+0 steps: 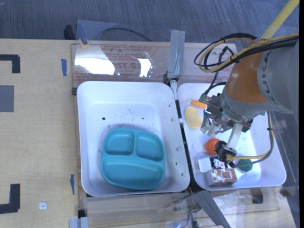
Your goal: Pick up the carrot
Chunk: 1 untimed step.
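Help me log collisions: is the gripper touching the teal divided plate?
Apart. The camera view shows the gripper over the right bin and the teal divided plate in the left bin, bin walls between them.

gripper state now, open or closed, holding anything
gripper: cannot be told whether it is open or closed, or holding anything; it hangs over the right bin

Fixed overhead camera looks slantwise onto both bins (90, 108).

Orange carrot (197, 104) in right bin (260, 137)
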{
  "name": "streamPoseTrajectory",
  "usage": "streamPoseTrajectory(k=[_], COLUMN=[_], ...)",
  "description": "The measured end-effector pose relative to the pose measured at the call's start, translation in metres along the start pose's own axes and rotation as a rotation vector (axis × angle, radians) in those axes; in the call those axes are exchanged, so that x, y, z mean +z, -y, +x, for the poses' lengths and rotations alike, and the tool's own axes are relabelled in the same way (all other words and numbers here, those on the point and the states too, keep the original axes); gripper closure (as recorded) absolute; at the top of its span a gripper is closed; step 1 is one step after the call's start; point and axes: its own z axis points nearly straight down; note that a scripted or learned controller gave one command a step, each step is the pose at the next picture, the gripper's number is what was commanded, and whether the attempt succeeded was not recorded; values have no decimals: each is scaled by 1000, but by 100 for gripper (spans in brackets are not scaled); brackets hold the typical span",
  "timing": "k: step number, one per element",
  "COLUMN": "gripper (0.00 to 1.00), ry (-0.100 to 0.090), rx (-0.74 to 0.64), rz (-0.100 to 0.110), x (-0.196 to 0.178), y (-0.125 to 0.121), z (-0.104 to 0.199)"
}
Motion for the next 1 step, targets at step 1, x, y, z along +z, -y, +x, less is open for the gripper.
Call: streamPoseTrajectory(k=[1], gripper=[100], ry=[8], rx=[370], rz=[10], x=[4], y=[36], z=[-6])
